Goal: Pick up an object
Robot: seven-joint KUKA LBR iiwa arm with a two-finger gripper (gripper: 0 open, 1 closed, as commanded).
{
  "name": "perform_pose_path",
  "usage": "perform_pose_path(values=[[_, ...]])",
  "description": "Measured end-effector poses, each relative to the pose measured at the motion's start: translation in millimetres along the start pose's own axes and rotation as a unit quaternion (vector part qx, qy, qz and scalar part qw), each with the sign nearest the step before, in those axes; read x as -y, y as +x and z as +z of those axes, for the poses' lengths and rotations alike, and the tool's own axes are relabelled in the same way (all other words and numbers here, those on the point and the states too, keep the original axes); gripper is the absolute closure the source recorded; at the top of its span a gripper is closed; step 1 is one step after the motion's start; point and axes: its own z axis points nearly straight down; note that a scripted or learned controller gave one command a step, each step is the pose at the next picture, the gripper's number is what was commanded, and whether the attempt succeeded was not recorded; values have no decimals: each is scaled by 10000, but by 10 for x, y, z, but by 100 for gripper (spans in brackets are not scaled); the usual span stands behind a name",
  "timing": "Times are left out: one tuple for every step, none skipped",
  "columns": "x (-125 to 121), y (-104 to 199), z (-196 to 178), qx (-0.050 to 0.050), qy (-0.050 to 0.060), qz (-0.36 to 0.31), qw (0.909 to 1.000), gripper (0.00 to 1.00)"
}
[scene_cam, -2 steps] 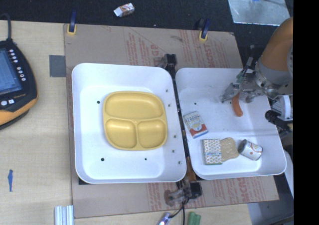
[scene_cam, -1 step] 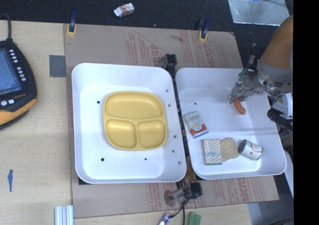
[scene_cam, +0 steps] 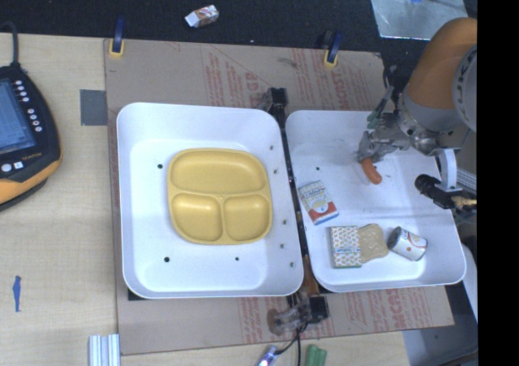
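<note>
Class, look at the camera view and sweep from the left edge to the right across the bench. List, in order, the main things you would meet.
Handheld control pad → yellow divided plate in the left bin → small red and white packet → patterned packet → orange sausage-shaped piece below the gripper → small can.

A robotics lab bench, not a home or a shop.

You can tell by the grey KUKA arm (scene_cam: 442, 72) with its orange band, the teach pendant (scene_cam: 20, 133) lying on the wooden bench (scene_cam: 57, 275), and the two white bins (scene_cam: 138, 194) on clamped cardboard (scene_cam: 219, 64).
</note>
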Motion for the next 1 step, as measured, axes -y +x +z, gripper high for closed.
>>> perform_pose_path(values=[[-60, 619, -285, 7, -13, -3, 10000, 100]])
